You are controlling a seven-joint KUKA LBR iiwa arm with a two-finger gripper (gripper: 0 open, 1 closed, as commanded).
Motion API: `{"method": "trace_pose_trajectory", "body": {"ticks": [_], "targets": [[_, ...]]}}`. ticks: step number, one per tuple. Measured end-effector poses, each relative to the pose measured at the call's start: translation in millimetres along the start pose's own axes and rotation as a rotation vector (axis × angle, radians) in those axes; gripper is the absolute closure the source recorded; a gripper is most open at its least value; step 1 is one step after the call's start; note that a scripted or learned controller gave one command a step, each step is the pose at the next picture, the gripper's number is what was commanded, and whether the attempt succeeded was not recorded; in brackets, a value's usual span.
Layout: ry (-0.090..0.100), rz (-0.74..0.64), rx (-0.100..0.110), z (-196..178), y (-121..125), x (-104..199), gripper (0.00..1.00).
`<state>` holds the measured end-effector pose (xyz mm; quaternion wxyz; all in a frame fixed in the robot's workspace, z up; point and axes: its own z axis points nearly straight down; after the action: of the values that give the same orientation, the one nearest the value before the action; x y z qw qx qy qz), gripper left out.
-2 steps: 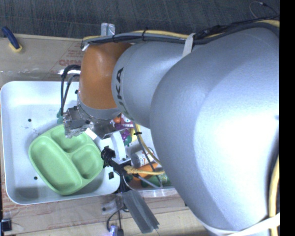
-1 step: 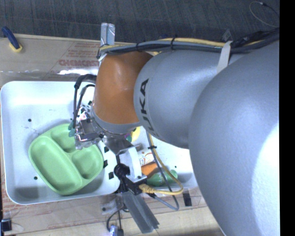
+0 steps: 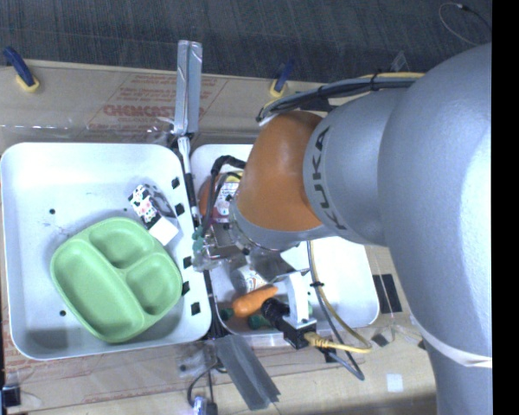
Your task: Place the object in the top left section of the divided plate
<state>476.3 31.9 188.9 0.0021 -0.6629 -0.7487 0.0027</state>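
Note:
A light green divided plate (image 3: pixel 114 277) lies in the left bin (image 3: pixel 26 232), with three sections and nothing in them. Just past its upper right rim sits a small black-and-white object (image 3: pixel 143 202) beside a white tag (image 3: pixel 163 230). My arm's orange band (image 3: pixel 277 180) hangs over the right bin (image 3: pixel 359 292), and the gripper (image 3: pixel 211 251) reaches down at the wall between the two bins, mostly covered by the wrist. An orange carrot-like toy (image 3: pixel 255 300) lies in the right bin below the wrist, next to a dark green piece (image 3: pixel 258 321).
A grey metal bar (image 3: pixel 188 89) stands upright at the back where the bins meet. Blue clamps (image 3: pixel 22 69) hold the cardboard at the far edge. A yellow cable (image 3: pixel 342 346) trails along the right bin's front. Other toys lie half hidden under the wrist.

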Motion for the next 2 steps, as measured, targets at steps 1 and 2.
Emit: {"method": "trace_pose_trajectory", "body": {"ticks": [1, 2], "targets": [[-0.001, -0.129, -0.003, -1, 6, 51, 1.0], [-0.001, -0.247, -0.005, -24, 6, 41, 1.0]]}}
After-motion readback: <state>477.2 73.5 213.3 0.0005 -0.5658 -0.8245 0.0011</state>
